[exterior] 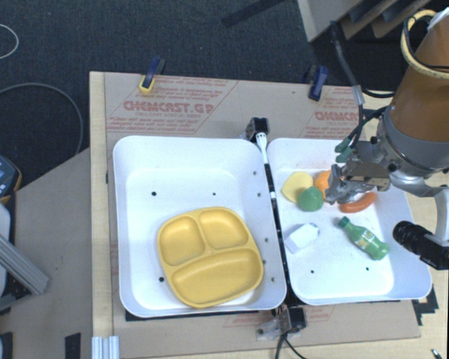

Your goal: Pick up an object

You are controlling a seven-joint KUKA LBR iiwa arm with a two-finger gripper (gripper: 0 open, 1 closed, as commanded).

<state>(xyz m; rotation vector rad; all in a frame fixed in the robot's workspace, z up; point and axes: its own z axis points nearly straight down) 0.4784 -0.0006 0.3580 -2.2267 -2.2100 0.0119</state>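
Down in the right bin (382, 287), the claw (340, 192), low over a tight cluster of small toys. Under and beside it: an orange piece (356, 203), red-orange, half hidden beneath the wrist; a green ball (310, 199) just to its left; a yellow lump (296, 185) touching that ball. Likely target the orange piece, judging by where the fingertips point. Spread or pressed together? Cannot tell, too dark and too small at this slant; nothing clearly seen pinched.

Nearer the front of the same bin, a green bottle (363, 239) lying on its side, well clear of the cluster, and a white block (302, 236) near the dividing wall. Easier pickings perhaps, both standing alone with room around them.

Over in the left bin (137, 165), a yellow divided tray (209, 255), flat, alone, far from the action.

Both bins side by side on the worktop (103, 281), clipped cardboard beneath, presumably to stop sliding under a push.

Risk here, as a judgement: crowded toys, round shapes, easy to nudge the ball aside instead of gripping anything.
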